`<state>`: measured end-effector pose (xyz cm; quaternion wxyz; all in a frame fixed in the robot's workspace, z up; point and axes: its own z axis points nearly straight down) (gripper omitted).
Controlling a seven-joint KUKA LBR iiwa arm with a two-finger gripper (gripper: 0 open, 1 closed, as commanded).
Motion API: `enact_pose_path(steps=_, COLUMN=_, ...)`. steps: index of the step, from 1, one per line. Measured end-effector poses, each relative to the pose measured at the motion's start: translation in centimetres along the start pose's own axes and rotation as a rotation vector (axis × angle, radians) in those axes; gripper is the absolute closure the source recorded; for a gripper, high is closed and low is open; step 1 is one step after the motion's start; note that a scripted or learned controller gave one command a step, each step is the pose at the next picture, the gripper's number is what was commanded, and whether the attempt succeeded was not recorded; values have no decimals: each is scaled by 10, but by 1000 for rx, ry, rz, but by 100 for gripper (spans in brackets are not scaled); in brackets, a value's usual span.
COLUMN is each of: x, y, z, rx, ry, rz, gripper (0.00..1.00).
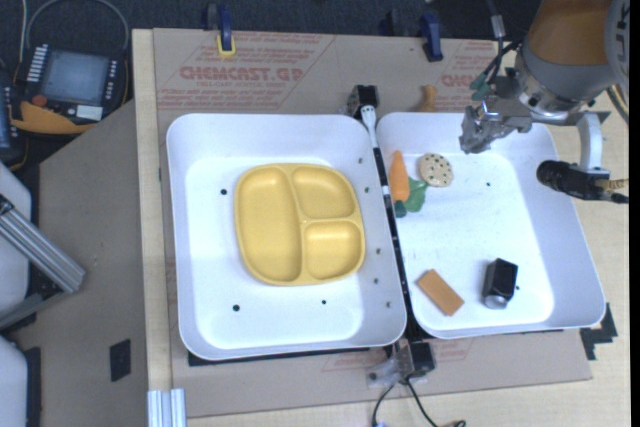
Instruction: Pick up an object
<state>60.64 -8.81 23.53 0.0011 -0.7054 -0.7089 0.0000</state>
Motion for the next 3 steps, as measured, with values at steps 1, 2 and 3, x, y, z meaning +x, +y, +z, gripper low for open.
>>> enact_pose_path(steps=1, x=51, y=18, z=-5, rx=-4, ry=-1, rz=0, gripper=100)
enact_pose_path(steps=2, x=111, y=27, z=8, rx=-2, ry=-1, rz=0, gripper=100)
enact_pose_path(steps=3, x=170, y=39, z=2, rx=-4, ry=0, rz=0, gripper=100)
